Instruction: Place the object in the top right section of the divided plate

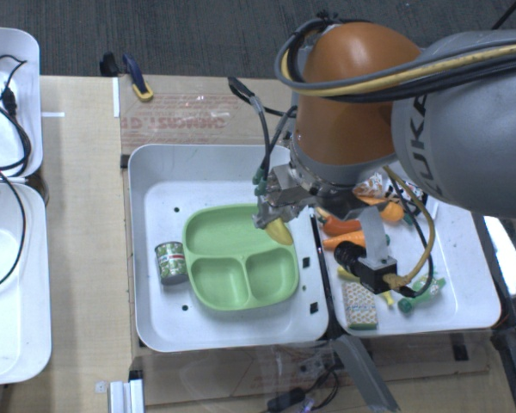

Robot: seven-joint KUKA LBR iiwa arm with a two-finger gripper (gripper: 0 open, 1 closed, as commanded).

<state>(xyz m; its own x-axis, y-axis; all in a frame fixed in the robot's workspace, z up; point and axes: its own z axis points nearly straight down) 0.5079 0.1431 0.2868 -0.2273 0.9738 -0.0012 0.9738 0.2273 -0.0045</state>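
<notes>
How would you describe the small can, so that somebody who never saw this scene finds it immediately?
Start at the left bin of the two white bins beside each other, which holds a green plate. The can lies just off the plate's left edge, on the bin floor. It alone is a short cylinder with a green label; the other small items are in the right bin.

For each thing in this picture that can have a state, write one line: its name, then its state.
Two-finger gripper: shut on a small yellow object, at the plate's right rim.
Light green divided plastic plate: flat in the left bin, sections bare.
Small green-labelled can: on its side beside the plate.
</notes>
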